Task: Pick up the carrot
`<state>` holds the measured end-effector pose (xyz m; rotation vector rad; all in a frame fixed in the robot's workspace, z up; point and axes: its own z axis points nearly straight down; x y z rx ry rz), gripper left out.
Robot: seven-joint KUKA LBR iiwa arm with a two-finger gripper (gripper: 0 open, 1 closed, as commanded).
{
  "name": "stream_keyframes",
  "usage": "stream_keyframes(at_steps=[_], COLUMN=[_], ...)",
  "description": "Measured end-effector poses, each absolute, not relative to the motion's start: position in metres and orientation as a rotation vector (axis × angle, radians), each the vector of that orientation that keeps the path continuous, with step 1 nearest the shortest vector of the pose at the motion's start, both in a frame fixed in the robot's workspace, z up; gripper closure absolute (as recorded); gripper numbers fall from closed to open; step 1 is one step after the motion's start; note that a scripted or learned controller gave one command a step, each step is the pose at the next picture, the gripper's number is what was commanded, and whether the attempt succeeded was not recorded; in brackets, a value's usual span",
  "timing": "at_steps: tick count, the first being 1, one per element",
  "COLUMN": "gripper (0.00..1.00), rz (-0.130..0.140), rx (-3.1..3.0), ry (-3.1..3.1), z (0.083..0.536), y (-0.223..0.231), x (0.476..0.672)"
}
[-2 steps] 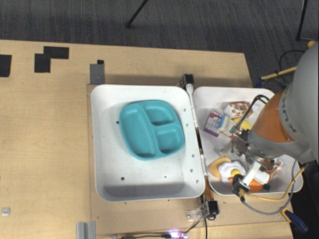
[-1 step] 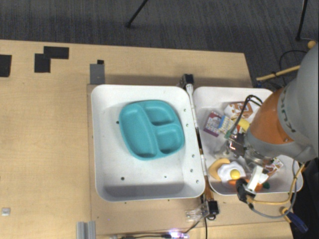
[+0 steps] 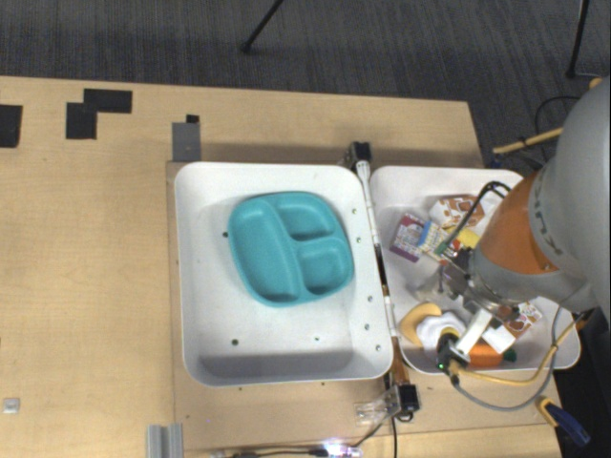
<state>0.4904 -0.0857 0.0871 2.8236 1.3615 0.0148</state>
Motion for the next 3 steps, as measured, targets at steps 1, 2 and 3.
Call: stream_keyframes(at_steps=[1, 2, 3], gripper=[0.00, 0.00, 0.00], rz=[0.023, 0.023, 0.018], rx=[3.027, 3.025, 3.010], ry=[0.811, 0.816, 0.889], z=[0.088, 0.088, 0.217], y=[-0.087, -0.087, -0.089], x=[0.495, 0.495, 0.501])
